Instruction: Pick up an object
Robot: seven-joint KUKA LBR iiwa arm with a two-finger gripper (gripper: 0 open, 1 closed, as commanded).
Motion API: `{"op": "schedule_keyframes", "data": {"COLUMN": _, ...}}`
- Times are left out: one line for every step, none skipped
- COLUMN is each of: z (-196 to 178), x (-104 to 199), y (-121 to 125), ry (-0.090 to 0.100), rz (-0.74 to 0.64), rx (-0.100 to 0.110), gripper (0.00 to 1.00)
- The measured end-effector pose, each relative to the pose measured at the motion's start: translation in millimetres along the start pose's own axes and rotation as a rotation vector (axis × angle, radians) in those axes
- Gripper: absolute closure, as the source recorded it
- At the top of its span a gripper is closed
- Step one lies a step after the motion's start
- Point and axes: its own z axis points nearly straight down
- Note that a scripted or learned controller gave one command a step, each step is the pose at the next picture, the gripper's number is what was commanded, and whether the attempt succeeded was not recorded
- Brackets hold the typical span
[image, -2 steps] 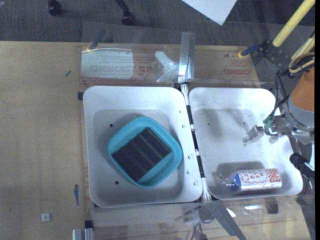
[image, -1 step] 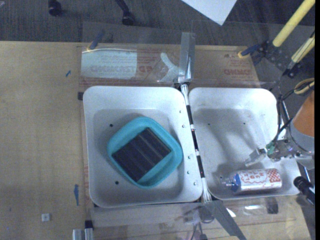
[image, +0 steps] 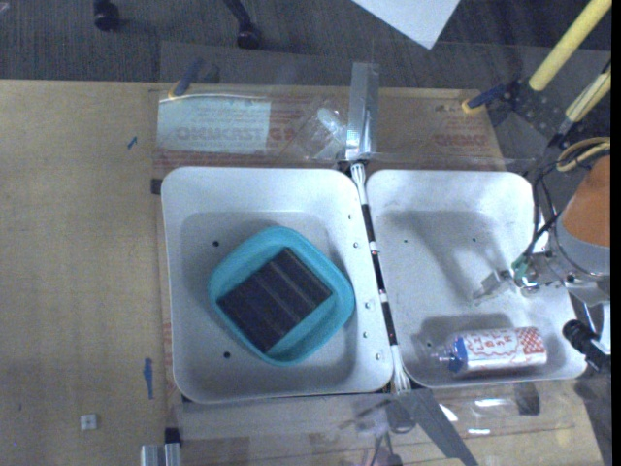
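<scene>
A white tube with red print and a blue cap [image: 490,349] lies on its side along the near wall of the right bin [image: 427,212]. In the left bin [image: 184,260] rests a teal square dish with a dark ribbed inside [image: 280,294], turned at an angle. My gripper [image: 492,283] reaches in from the right and hovers over the right bin's floor, above and slightly behind the tube, apart from it. The grey arm with its orange band [image: 590,214] is at the right edge.
A metal divider strip [image: 374,260] runs between the two bins. Clear plastic sheets with red lettering [image: 228,126] lie on the bench behind the bins. Cables and a yellow pole [image: 572,32] stand at the far right.
</scene>
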Motion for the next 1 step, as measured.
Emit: {"op": "schedule_keyframes", "data": {"z": 1.4, "x": 51.0, "y": 65.7, "ry": 0.000, "rz": -0.147, "rx": -0.001, "gripper": 0.00}}
